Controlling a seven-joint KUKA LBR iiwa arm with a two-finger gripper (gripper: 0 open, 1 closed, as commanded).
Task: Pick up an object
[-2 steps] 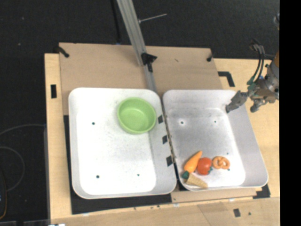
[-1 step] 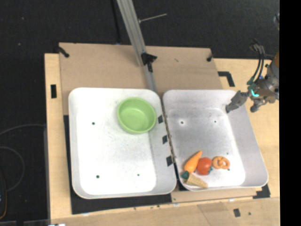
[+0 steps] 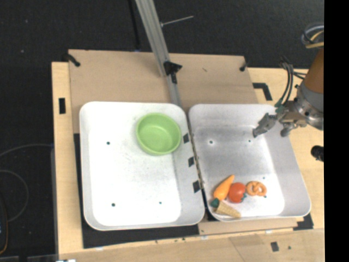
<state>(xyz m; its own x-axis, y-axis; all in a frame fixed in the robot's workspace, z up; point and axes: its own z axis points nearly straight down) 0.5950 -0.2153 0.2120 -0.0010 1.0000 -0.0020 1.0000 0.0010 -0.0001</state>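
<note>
The claw [image 3: 271,124] is hovering over the upper right part of the right bin [image 3: 229,146], apart from every object. A green bowl [image 3: 158,134] is sitting in the left bin [image 3: 109,173]. A carrot [image 3: 223,187], a tomato [image 3: 236,192], a pretzel [image 3: 256,188] and a cone [image 3: 226,209] are lying clustered at the right bin's near edge on the worktop [image 3: 109,81].

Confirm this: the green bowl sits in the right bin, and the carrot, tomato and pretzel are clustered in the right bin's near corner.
One error: the green bowl sits in the left bin, not the right one. The camera view shows it. The carrot, tomato and pretzel are indeed clustered in the right bin's near corner.
</note>
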